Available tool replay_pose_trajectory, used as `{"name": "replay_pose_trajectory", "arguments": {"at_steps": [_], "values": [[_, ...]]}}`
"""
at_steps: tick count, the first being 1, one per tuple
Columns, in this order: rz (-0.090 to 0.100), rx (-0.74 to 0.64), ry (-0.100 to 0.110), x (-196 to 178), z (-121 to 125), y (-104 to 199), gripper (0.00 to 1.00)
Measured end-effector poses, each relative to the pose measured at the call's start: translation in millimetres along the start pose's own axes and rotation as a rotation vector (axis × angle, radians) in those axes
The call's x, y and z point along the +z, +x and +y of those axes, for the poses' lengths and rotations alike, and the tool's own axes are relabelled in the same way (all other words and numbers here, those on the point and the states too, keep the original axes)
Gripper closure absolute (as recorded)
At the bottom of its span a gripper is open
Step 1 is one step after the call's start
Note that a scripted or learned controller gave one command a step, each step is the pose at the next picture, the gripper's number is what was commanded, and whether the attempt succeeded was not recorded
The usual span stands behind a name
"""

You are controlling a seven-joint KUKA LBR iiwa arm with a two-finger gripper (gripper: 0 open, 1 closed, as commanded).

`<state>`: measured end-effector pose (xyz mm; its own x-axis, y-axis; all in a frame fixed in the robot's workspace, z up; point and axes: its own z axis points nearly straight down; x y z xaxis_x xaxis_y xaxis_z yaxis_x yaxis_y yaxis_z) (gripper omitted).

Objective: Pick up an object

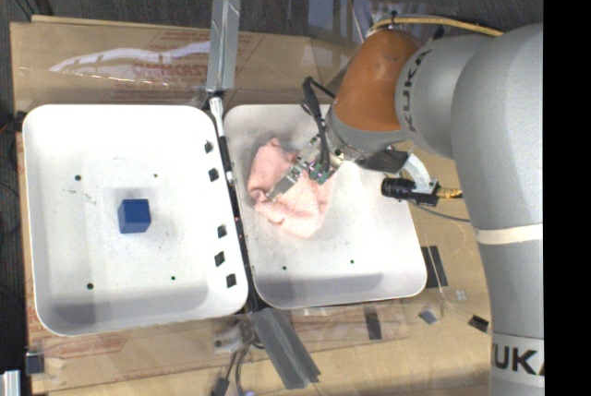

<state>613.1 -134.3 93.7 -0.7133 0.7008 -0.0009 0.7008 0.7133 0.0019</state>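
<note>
The arm reaches in from the right and angles its gripper low over the right bin, which fits a try at the pink cloth lying crumpled in that bin's left half, close to the wall shared with the other bin. The metal fingers lie right on top of the cloth, pointing down and left across its middle, and the fabric bunches on either side of them; whether any fold sits between them is too small and blurred to read, so it cannot be told if the pincer is apart, together, or clamped on cloth. The cloth rests on the bin floor, not lifted. The left bin holds a small blue cube, sitting left of centre and well apart from the arm.
</note>
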Motion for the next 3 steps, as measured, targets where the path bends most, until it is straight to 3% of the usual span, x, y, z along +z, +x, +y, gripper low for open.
{"name": "replay_pose_trajectory", "arguments": {"at_steps": [1, 2, 3], "values": [[0.002, 0.083, 0.003, 0.8, 21.3, 21.5, 0.00], [-0.001, 0.370, 0.001, 0.7, 45.4, -4.1, 0.00], [-0.001, 0.397, 0.001, 0.5, 48.1, -15.6, 0.00]]}}
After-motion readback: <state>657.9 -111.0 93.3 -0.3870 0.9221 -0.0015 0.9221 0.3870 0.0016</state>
